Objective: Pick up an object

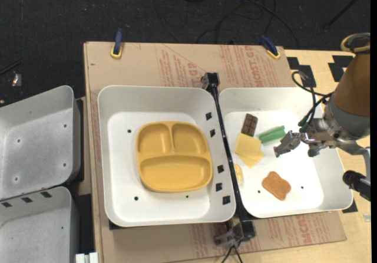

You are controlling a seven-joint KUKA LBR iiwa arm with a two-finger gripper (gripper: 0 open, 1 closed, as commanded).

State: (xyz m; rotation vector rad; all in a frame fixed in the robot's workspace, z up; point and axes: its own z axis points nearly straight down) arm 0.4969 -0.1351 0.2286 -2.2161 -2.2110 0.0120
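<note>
In the right bin (330,197) lie a green block (271,134), a brown chocolate bar (250,124), a pale yellow cheese wedge (249,149) and a tan toast slice (276,186). My gripper (287,144) hangs over the bin's middle, just right of and below the green block, with its dark fingers spread apart and nothing between them. The arm enters from the right edge.
The left bin (115,197) holds a yellow divided plate (174,156). A black divider strip (222,138) runs between the bins. Spare white bins (35,132) lie off the bench at the left. Blue clamps (118,43) grip the board's far edge.
</note>
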